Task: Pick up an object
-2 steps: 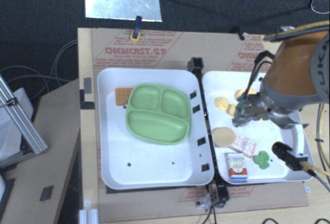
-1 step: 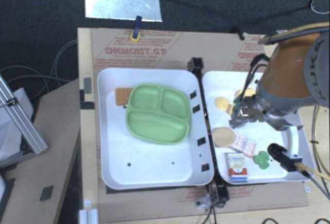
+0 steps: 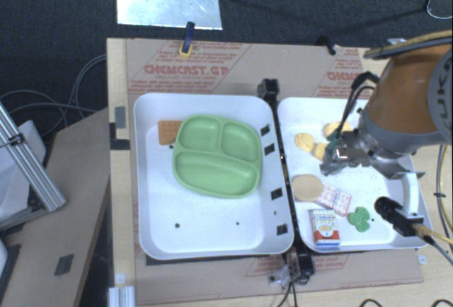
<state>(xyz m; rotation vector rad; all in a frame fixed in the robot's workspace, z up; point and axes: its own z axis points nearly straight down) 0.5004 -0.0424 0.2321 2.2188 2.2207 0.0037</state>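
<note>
My gripper point(image 3: 333, 159) hangs over the middle of the right bin point(image 3: 297, 111), coming in from the right. It sits right beside a small yellow piece point(image 3: 320, 151), and I cannot tell whether they touch. Two more yellow pieces point(image 3: 304, 141) point(image 3: 330, 130) lie just left of it and behind it. In front of it lie a tan round disc point(image 3: 307, 187) and a pink-and-white packet point(image 3: 334, 198). A small red, white and blue carton point(image 3: 325, 226) and a green toy point(image 3: 359, 218) rest near the front wall.
The left bin point(image 3: 152, 228) bears a green divided plate point(image 3: 216, 155) with an orange cracker-like square point(image 3: 168, 131) poking out at its back left edge. Black clips run along the divider point(image 3: 277, 164) between the bins. The arm's bulk covers the right bin's far right side.
</note>
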